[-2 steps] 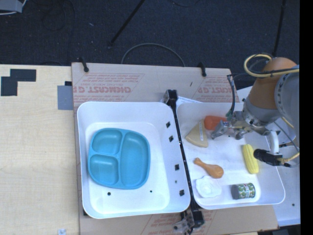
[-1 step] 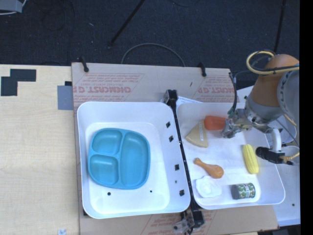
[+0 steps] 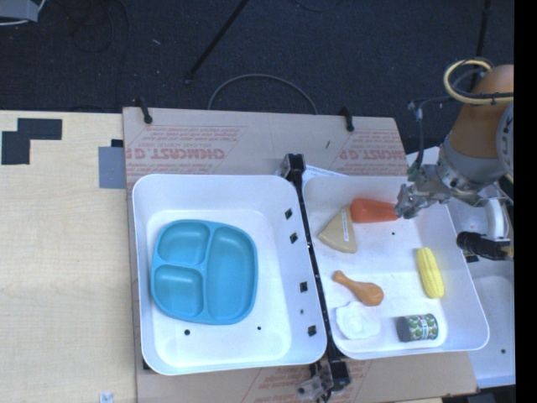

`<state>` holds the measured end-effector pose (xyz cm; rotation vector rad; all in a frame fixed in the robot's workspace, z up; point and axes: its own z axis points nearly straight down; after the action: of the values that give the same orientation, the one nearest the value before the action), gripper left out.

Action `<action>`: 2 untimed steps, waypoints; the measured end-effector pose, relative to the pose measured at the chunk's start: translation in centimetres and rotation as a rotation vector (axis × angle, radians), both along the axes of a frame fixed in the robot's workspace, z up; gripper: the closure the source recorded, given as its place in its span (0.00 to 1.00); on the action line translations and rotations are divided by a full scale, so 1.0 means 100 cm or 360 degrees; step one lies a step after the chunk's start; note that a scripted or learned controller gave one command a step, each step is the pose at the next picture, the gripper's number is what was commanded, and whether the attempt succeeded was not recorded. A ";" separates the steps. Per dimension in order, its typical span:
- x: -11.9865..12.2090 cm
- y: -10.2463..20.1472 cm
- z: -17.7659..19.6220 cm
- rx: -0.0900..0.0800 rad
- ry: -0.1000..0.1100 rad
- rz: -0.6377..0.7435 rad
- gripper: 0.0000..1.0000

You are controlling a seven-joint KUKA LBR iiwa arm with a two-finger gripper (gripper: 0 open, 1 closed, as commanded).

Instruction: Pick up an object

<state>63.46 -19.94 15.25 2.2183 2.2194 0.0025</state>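
The right bin (image 3: 470,309) holds several toy foods. An orange carrot (image 3: 373,211) lies near its far edge, with a tan cheese wedge (image 3: 338,231) just left of it. A yellow corn cob (image 3: 430,272), a brown drumstick (image 3: 359,287), a white fried egg (image 3: 357,321) and a small can (image 3: 417,327) lie closer to the front. My gripper (image 3: 409,200) is low at the carrot's right end, right up against it. Whether it holds the carrot is unclear from this angle.
The left bin (image 3: 159,200) holds a blue divided plate (image 3: 204,270). A black divider with clips (image 3: 304,259) runs between the bins. Cardboard (image 3: 252,145) lies behind them. The arm's orange band (image 3: 480,128) is at the right edge.
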 end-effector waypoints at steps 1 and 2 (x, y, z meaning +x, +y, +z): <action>0.003 -0.001 0.043 0.0001 0.0001 0.0003 1.00; 0.004 -0.002 0.097 0.0001 0.0000 0.0003 1.00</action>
<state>63.87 -20.18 24.92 2.2164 2.2219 0.0025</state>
